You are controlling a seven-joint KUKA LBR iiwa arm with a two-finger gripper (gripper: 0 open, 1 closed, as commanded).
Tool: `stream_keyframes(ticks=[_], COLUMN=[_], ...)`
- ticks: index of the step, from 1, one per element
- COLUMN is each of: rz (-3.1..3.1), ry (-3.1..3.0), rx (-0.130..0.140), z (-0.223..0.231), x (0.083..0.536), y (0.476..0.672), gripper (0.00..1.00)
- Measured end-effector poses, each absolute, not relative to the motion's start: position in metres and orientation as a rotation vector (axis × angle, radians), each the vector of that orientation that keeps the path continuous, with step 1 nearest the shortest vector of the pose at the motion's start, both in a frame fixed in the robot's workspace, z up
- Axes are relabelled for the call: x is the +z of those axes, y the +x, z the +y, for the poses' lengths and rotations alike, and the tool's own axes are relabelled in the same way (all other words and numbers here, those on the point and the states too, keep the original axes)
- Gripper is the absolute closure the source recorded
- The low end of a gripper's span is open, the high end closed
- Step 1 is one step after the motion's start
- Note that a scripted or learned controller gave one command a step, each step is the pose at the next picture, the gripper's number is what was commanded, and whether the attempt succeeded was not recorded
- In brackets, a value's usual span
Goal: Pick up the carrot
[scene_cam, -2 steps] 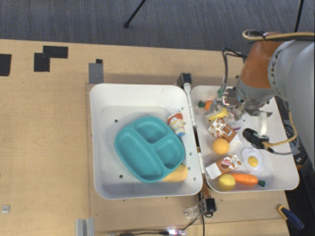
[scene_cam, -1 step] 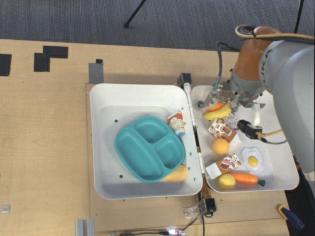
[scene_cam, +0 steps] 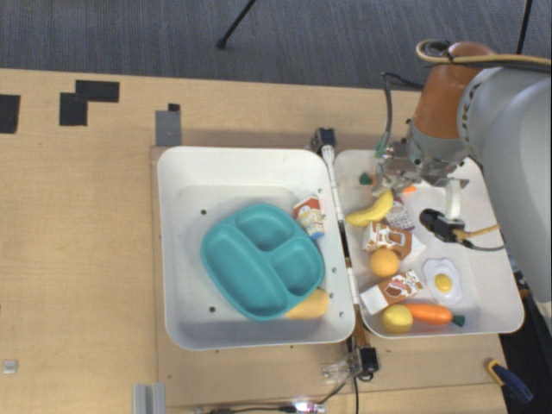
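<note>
Hovering by the banana (scene_cam: pixel 371 211), far end of right bin (scene_cam: pixel 496 322), hand (scene_cam: pixel 398 178) sits well apart from carrot (scene_cam: pixel 429 314) at near rim; grip state can't tell.

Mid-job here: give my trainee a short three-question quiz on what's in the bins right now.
1. True or false: the carrot lies in the left bin.
2. Which thing touches the carrot's left end? A) banana B) lemon C) teal tray
3. Fill in: the gripper hangs over the right bin's ____ end, near or far from the carrot?

Key: 1 false, it lies in the right bin. 2 B. 3 far; the gripper is near the banana, at the end opposite the carrot.
</note>
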State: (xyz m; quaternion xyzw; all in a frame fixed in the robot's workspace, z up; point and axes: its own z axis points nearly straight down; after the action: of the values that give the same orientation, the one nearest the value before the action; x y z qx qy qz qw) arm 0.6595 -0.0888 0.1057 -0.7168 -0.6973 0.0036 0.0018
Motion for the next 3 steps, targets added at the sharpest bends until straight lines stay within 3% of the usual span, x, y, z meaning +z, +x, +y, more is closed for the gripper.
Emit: stream_keyframes(ticks=[1,2,3], rz=[-2.197,-2.267,-2.263], ry=[-2.255,-2.162,-2.155], rx=[-0.003,0.011,0.018], z=[-0.088,-0.127,-0.127], x=[0.108,0.086,0.095], y=[0.662,0.667,0.666], gripper=[0.0,0.0,1.0])
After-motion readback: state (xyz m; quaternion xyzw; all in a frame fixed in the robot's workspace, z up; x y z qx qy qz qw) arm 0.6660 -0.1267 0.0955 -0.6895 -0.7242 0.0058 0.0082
